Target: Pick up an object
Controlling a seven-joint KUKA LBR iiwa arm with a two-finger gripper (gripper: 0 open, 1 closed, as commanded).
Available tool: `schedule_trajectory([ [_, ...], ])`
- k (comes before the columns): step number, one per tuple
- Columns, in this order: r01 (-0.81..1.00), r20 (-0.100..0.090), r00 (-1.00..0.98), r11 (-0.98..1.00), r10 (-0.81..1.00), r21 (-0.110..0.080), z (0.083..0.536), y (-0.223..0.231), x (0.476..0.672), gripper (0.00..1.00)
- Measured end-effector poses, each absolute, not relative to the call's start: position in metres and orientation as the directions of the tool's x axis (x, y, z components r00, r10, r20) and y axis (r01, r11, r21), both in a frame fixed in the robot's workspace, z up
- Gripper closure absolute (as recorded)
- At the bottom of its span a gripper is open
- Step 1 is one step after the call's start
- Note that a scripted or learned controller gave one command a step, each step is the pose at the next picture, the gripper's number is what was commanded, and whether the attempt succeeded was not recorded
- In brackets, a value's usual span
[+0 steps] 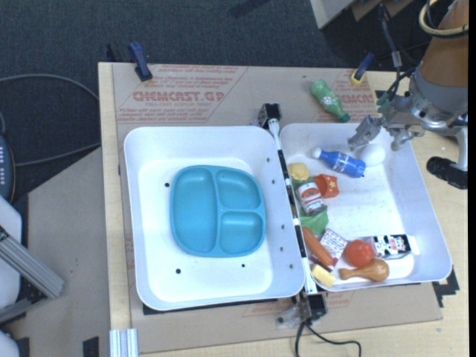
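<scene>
My gripper (381, 140) hangs over the far end of the right bin (424, 199), open, with nothing between its fingers (364, 135). Just left of and below it lies a blue bottle (341, 162) on its side, apart from the fingers. Along the bin's left side are a yellow piece (298, 172), a red can (309, 197), an orange packet (328, 185) and a green item (314, 222). At the near end lie a carrot (318, 249), a red tomato (359, 252), a brown drumstick (366, 272) and a black-and-white box (391, 245).
The left bin (149, 169) holds a blue divided plate (218, 210). A green bottle (329, 100) lies on the board beyond the right bin. Blue clamps (139, 60) (361, 68) grip the board's far edge. The arm's orange band (446, 58) is at the right.
</scene>
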State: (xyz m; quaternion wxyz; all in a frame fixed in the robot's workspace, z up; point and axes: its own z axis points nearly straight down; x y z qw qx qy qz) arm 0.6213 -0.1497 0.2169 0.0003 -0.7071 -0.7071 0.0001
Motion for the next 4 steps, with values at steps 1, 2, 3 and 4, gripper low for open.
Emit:
schedule_trajectory([
  [1,1.000,0.001,-0.002,0.002,1.000,-0.002,0.159,-0.146,0.638,0.00],
  [2,1.000,0.001,-0.001,0.001,1.000,-0.003,0.084,-0.140,0.641,0.00],
  [3,1.000,0.000,-0.002,0.002,1.000,0.001,0.095,-0.140,0.643,1.00],
  [4,1.000,0.000,-0.001,0.001,1.000,0.001,0.185,-0.074,0.609,1.00],
])
